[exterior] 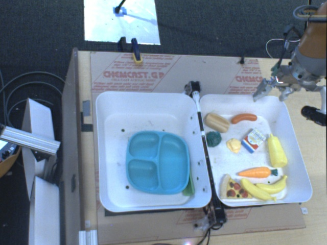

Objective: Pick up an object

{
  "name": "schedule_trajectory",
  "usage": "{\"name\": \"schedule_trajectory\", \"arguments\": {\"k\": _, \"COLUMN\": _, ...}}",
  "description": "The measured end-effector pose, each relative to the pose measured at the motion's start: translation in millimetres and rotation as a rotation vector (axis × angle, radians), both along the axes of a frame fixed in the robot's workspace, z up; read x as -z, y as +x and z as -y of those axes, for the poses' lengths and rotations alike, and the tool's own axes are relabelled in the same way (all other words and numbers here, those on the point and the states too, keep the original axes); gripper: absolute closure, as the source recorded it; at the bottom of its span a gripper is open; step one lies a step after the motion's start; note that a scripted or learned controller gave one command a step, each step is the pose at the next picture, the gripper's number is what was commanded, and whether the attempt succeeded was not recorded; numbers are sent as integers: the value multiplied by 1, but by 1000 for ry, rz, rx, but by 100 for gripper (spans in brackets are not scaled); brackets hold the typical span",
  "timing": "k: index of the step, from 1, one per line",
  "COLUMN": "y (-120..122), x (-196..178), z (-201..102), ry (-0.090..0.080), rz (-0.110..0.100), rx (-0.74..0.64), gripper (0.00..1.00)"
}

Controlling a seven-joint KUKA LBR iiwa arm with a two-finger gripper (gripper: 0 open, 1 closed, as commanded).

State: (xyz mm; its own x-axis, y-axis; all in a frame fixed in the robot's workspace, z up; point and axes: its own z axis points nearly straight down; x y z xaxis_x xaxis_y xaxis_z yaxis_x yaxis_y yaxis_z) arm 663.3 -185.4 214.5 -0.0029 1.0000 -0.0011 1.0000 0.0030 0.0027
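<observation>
At upper right the gripper (272,89) hangs over the far rim of the right bin (301,175), fingers spread and holding nothing. This looks like the approach step. The nearest targets, the sausage (243,118) and bread roll (217,121), lie just below-left; next it must move over one, descend, and close.

Two shallow white plastic bins are set side by side on the table (153,70). In the left bin (110,137) a blue divided plastic plate (157,162) is laid. In the right bin (296,182) a tan bread roll (217,121) and a red sausage (243,118) are placed at the back, with a dark green broccoli piece (213,139) before the roll. A small milk carton (254,140) is found between a pale yellow lump (234,145) and a yellow bottle (277,151). Before these an orange carrot (254,172) is laid, with a pizza slice (233,187) and a yellow banana (263,188) at the front. The tool (273,88) is held over the bin's back right rim.
</observation>
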Motion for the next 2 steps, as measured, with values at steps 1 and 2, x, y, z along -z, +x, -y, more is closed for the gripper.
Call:
{"name": "schedule_trajectory", "arguments": {"k": 1, "y": -50, "x": 136, "z": -10, "ry": 4, "rz": -8, "rx": 3, "gripper": 0}}
{"name": "schedule_trajectory", "arguments": {"k": 2, "y": 1, "x": 71, "z": -21, "ry": -1, "rz": 8, "rx": -4, "gripper": 0}}
